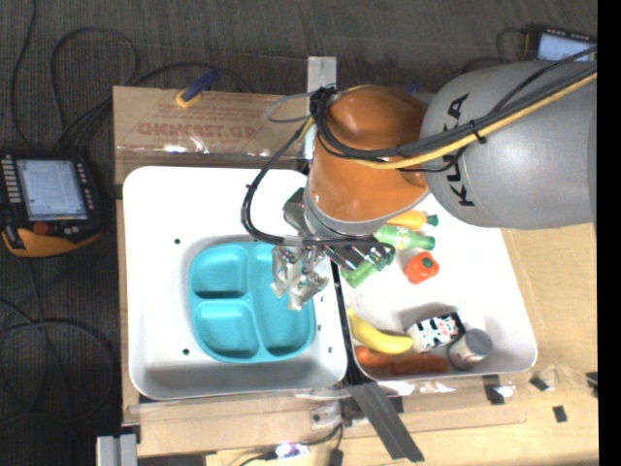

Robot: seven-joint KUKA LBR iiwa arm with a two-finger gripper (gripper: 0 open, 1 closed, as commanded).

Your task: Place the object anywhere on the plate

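Over the left bin on my desk the claw [296,282] hangs above the blue plate [233,304]; I cannot tell its state, so a release near the plate's right edge may miss.

Looked like smooth, slightly glossy turquoise plastic on the plate [233,304]. Around the plate, smooth white plastic bin [155,260]; behind it, matt brown cardboard [194,124]. Right of the plate, a glossy yellow banana [378,336], shiny metal can [468,348]. Above, glossy orange band [369,163], satin grey arm [524,153].

bins 2 [155,260]; plate 1 [218,309]; banana 1 [378,337]; can 1 [469,348]
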